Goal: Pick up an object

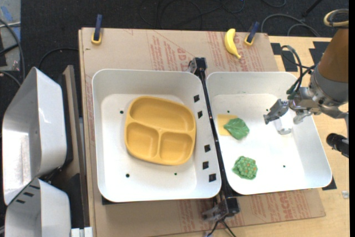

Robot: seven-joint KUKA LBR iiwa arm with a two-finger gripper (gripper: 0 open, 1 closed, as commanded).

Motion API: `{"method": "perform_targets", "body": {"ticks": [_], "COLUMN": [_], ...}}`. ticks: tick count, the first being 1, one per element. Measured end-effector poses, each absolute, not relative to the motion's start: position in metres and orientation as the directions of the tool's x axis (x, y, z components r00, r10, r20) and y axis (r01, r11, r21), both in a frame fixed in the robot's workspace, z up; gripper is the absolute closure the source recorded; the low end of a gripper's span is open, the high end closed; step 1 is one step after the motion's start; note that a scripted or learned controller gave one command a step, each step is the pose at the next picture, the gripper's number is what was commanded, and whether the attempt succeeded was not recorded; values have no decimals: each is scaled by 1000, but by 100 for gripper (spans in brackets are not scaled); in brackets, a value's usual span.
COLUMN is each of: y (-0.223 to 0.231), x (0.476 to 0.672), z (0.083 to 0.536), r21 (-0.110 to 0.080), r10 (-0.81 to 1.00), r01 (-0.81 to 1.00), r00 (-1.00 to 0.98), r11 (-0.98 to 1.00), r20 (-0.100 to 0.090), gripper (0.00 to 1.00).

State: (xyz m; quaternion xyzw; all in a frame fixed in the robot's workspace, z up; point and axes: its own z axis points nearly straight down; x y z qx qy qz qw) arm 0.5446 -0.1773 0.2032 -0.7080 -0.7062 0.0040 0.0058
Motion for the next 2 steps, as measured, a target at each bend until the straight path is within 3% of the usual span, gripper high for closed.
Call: {"method": "perform_targets", "body": {"ticks": [1, 2], "y": [-177, -175], "x": [548, 547], "z": [211, 168], "r21": [0, -3], "r10": [1000, 1000], "r01": [1000, 1000], "r00": [-1, 1], "r11": [1, -1], "r20": [0, 0], "gripper": [0, 0]}}
